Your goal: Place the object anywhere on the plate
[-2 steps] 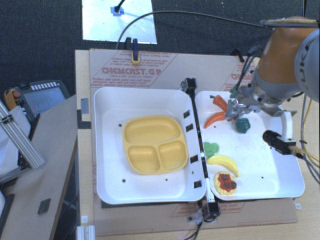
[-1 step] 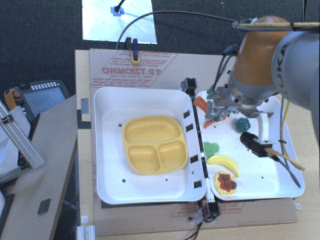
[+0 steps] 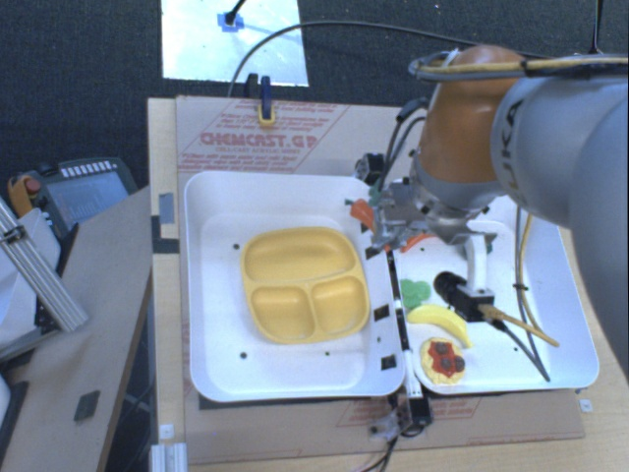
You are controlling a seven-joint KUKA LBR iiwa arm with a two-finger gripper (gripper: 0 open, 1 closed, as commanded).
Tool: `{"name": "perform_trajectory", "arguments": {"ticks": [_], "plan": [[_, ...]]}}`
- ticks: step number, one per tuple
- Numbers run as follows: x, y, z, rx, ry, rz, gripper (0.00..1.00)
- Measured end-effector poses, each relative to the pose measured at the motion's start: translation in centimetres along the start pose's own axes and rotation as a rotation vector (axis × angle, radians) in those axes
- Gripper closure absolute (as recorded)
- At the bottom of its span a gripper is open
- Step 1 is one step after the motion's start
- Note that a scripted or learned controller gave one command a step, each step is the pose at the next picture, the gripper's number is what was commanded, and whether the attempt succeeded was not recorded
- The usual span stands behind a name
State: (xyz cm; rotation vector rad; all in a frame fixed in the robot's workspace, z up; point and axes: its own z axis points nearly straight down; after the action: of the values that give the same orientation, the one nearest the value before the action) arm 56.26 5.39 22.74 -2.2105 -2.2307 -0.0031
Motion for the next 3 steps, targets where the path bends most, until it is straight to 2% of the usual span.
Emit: {"name": "perform_trajectory", "arguments": {"ticks": [1,2,3], "plan": [[6.1,-1.9,0.2,0.001,0.001,-0.001,1.0],[7.6,-2.6,0.4,0.001,-0.001,0.002,1.0],[6.4,-1.9,1.1,0.0,-0.003,0.009,1.0]]}}
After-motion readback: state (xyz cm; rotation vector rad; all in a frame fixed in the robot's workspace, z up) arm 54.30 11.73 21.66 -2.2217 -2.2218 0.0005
